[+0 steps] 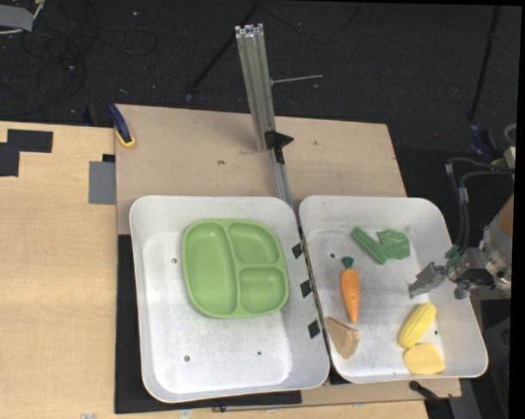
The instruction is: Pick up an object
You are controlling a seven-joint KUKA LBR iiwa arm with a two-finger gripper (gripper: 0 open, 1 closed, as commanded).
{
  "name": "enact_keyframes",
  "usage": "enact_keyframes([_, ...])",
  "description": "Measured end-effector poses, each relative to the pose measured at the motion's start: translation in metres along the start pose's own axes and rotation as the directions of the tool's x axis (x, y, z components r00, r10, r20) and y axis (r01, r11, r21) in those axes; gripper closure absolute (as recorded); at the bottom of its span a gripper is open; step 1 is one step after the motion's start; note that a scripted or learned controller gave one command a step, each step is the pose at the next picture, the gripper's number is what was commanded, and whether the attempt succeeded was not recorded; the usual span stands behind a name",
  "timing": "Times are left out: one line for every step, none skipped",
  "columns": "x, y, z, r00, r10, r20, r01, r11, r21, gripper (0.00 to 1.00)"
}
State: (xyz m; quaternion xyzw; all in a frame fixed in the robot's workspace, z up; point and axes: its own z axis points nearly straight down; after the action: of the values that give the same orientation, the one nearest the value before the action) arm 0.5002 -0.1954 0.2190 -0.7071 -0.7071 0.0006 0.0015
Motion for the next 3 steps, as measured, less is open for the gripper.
enact_keyframes([-0.002,0.001,0.062,1.0,0.0,-0.001,0.0,1.0,0.001,0.0])
enact_keyframes([-0.001,0.006,0.103,1.0,0.0,0.004,0.0,1.0,-0.007,0.0])
enact_keyframes([-0.002,0.014,0.12,1.0,-0.001,0.009,0.001,1.0,-0.025,0.0])
